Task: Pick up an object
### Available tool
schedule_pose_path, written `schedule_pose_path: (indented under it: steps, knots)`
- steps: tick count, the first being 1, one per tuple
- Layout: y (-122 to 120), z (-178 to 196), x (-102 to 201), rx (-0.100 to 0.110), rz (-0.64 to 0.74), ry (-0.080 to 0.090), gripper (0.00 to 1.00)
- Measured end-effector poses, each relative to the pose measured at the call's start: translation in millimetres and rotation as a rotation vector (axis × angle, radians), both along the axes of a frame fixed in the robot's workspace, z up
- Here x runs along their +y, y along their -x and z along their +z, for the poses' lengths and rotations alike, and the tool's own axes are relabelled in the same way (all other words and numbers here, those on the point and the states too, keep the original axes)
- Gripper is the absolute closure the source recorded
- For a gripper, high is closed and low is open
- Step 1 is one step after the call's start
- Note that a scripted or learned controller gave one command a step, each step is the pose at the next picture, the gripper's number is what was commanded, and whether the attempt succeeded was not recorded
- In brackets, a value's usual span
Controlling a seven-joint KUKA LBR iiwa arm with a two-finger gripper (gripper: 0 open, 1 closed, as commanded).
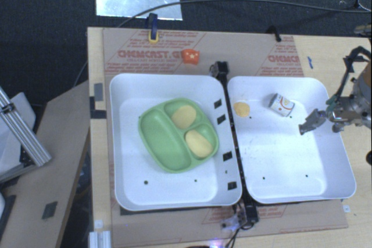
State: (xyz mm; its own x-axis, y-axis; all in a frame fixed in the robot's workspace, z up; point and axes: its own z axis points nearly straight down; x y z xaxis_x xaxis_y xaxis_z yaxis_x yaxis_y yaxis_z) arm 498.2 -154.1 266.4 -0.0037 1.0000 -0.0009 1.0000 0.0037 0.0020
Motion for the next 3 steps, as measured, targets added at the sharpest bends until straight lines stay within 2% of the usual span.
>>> schedule_pose_path:
  steps: [3]
  knots:
    - [-3.7, -176.7, 4.0, 0.005, -0.003, -0.002, 0.00]
